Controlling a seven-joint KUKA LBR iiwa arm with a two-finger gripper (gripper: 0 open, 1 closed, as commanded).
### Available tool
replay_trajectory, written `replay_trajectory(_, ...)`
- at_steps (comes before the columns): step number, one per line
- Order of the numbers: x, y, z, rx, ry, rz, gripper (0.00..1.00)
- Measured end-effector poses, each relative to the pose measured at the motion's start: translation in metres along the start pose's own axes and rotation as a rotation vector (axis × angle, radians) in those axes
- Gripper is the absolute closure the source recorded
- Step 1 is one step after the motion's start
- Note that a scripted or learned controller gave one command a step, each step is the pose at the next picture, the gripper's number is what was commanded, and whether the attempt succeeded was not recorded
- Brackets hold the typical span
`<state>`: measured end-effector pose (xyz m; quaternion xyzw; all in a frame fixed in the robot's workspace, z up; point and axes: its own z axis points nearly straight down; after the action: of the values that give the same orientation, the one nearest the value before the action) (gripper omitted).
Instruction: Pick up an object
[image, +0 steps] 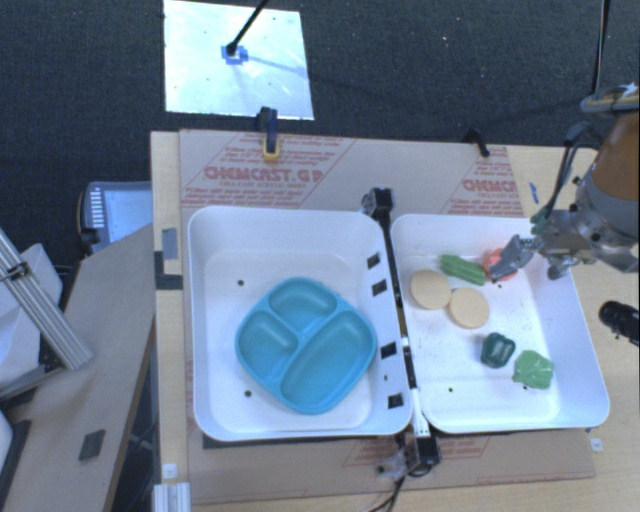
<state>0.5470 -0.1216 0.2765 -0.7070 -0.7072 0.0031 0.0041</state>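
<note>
The right bin (575, 330) holds several small toy foods. A green pod-shaped piece (462, 268) lies near its back, with a small orange-red piece (492, 261) just to its right. Two tan discs (431, 290) (468, 308) lie side by side in the middle. A dark green pepper (497, 350) and a light green leafy piece (534, 370) sit toward the front. My gripper (510, 256) reaches in from the right, low over the bin's back part, its tip right at the orange-red piece. The view does not settle whether it touches that piece.
The left bin (215, 300) holds a blue divided plate (305, 345). A black divider with clips (385, 300) runs between the bins. The grey arm (600, 215) hangs over the right bin's back right corner. A shiny metal sheet (235, 60) lies beyond the bench.
</note>
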Motion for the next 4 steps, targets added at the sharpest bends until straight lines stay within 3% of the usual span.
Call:
replay_trajectory(1,0.0,0.002,-0.006,-0.012,-0.002,-0.003,0.0)
replay_trajectory(4,-0.002,0.005,0.138,-0.012,-0.001,-0.001,0.0)
